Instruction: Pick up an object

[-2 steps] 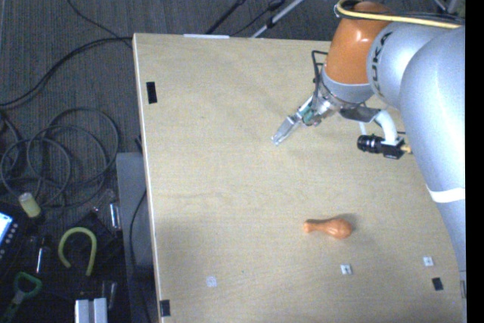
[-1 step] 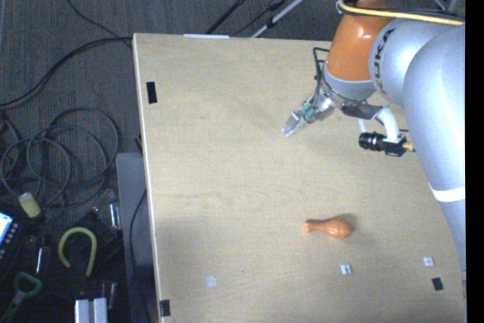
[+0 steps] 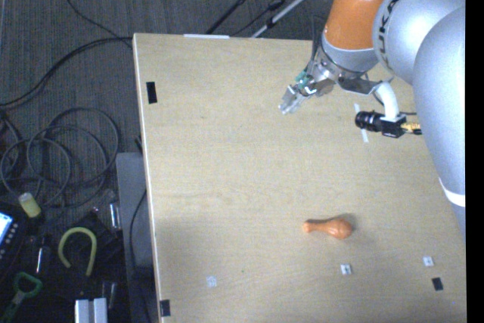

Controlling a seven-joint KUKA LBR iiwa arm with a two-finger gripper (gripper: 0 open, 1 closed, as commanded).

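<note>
Camera view, claw (image 3: 291,103) above bench, orange object (image 3: 330,227)

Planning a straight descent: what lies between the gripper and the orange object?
Bare tan board: the camera view shows nothing between the gripper and the orange object.

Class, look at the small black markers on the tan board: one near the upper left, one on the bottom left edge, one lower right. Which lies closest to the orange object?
The lower-right black marker. It sits just below and right of the orange object, while the upper-left marker and the bottom-left-edge marker lie across the board.
</note>
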